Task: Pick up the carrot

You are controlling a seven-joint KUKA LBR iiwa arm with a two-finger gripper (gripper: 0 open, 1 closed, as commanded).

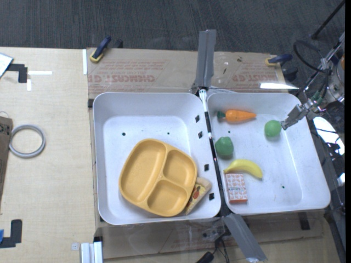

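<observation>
The carrot (pixel 239 115) is orange with a small green top. It lies on its side near the back wall of the right bin (pixel 307 190), its green end pointing left. My gripper (pixel 290 119) hangs over the right bin's back right area, reaching in from the right edge. It is just right of a green ball (pixel 272 129) and about a hand's width right of the carrot, apart from it. Nothing shows in the gripper.
The right bin also holds a dark green vegetable (pixel 224 147), a banana (pixel 244 169) and a small printed box (pixel 236 188). In the left bin (pixel 109 125), a yellow divided plate (pixel 159 177) partly covers a pizza slice (pixel 200 192). A tape roll (pixel 25 141) lies on the bench.
</observation>
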